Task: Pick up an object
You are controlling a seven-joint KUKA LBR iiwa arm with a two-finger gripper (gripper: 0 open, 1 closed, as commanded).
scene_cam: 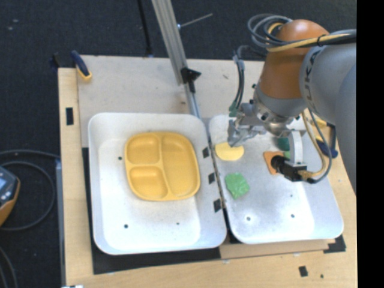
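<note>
A pale yellow rounded object (230, 152) lies in the right bin (312, 221) near its left wall. My gripper (235, 138) hangs right above it, at its upper edge, fingers pointing down; I cannot tell whether they touch it. A green crumpled object (237, 185) lies just below the yellow one. An orange object (274, 162) and a teal object (284, 143) sit to the right, partly hidden by the arm and its cables.
The left bin (108, 221) holds a yellow divided tray (162, 164). A slanted metal pole (174, 47) rises from between the bins' far ends. The arm's body covers the right bin's far corner.
</note>
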